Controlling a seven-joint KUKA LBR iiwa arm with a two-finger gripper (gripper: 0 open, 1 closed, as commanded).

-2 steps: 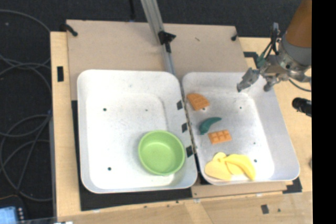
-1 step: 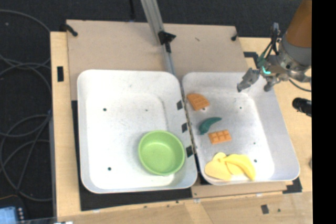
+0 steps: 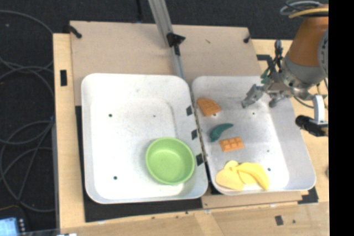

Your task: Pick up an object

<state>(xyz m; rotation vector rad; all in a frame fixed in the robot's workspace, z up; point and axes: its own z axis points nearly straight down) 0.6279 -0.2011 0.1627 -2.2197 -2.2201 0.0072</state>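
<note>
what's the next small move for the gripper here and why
Probably shift the gripper toward the view's left and lower it over the orange block. The gripper sits above the right bin at its upper part with nothing between its fingers, and that block looks like the nearest object.

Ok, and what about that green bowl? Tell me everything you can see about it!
The green bowl is round and light lime green, and it looks like smooth plastic. It sits upright with its open side up, and nothing can be seen inside it. It rests on the floor of the left white bin, in the corner nearest the camera and close to the other bin. Its rim lies near the bin's wall, though whether they touch is hard to tell. The gripper is far off, over the right bin.
</note>
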